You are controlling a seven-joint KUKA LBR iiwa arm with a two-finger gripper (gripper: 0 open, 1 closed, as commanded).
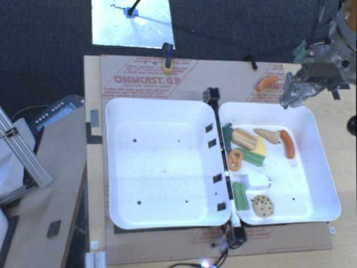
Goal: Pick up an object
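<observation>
Hovering end effector (291, 96), above right bin (326, 175) rim

A robotics lab is seen here: two white bins (162, 108) are clamped side by side on a board-topped table (184, 74), toy food is laid out in one, and dark carpet (44, 38) is spread beneath a cabled fixture.

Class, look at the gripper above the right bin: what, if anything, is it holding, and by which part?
Nothing is seen held. The gripper hangs over the right bin's far rim with no object seen between its fingers; the toy foods lie in the bin.
</observation>
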